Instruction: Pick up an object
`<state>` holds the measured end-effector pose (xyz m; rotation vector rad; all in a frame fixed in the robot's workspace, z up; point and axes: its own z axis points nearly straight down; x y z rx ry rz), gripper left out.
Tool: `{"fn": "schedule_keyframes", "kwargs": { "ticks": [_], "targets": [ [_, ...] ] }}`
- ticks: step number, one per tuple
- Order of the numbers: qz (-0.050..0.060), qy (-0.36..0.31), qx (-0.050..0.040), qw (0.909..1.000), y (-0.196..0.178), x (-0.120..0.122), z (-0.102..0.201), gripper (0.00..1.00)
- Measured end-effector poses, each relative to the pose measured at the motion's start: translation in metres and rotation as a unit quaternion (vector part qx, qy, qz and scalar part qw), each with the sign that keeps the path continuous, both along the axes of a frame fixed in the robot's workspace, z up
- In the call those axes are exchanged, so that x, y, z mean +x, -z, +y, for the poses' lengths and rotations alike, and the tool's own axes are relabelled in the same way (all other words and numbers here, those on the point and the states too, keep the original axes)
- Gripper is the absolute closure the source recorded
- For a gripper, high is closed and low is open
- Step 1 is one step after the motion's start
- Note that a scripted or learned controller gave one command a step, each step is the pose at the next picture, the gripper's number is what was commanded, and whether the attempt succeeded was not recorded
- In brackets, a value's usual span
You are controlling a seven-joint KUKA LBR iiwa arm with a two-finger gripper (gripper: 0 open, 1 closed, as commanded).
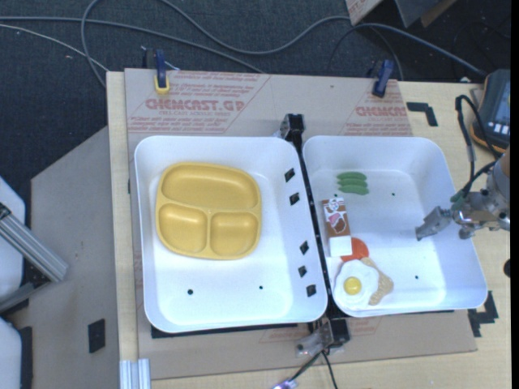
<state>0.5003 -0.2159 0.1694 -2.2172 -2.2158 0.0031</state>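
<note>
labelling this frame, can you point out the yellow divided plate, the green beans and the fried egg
yellow divided plate (209, 209), camera view, ridge between its compartments
green beans (353, 183), camera view, middle of the pods
fried egg (353, 284), camera view, on the yolk

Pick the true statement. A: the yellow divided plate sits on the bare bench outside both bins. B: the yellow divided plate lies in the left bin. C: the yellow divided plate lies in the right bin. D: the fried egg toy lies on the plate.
B: the yellow divided plate rests inside the left bin, while the fried egg toy lies in the right bin.
</note>
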Motion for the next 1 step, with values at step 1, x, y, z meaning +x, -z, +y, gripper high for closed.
{"fn": "schedule_keyframes", "kwargs": {
  "ticks": [1],
  "targets": [
    [-0.001, 0.0, -0.0001, 1.0, 0.0441, -0.0035, -0.0047, 0.0]
  ]
}}
